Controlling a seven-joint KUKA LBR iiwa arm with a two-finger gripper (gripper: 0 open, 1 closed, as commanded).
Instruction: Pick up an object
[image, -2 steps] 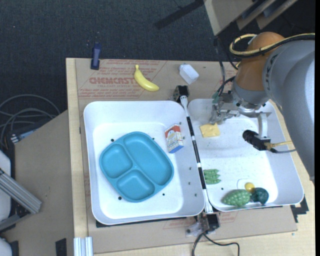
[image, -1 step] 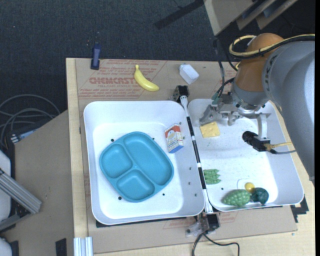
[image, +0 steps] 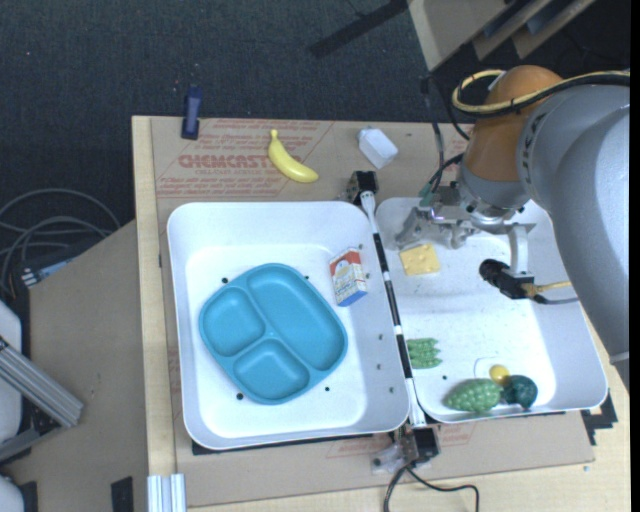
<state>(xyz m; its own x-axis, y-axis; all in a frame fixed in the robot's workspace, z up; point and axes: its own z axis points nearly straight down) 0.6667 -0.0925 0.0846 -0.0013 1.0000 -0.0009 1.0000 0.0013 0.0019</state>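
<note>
My gripper (image: 436, 232) hangs over the far left corner of the right bin (image: 560, 350), its fingers spread open with nothing between them. A yellow wedge (image: 420, 260) lies on the bin floor just in front of it. Nearer the front of that bin are a green pea pod (image: 422, 351), a bumpy green piece (image: 472, 396), a small yellow piece (image: 497, 374) and a dark teal ball (image: 520, 390). The left bin (image: 190, 260) holds a blue divided plate (image: 272, 332) and a small red, white and blue carton (image: 347, 277).
On the bench behind the bins lie a yellow banana (image: 290, 160), a white block (image: 378, 147) and a small blue item (image: 191, 112). The arm's grey body (image: 590, 200) covers the right bin's far right side. A ridge (image: 390, 300) divides the bins.
</note>
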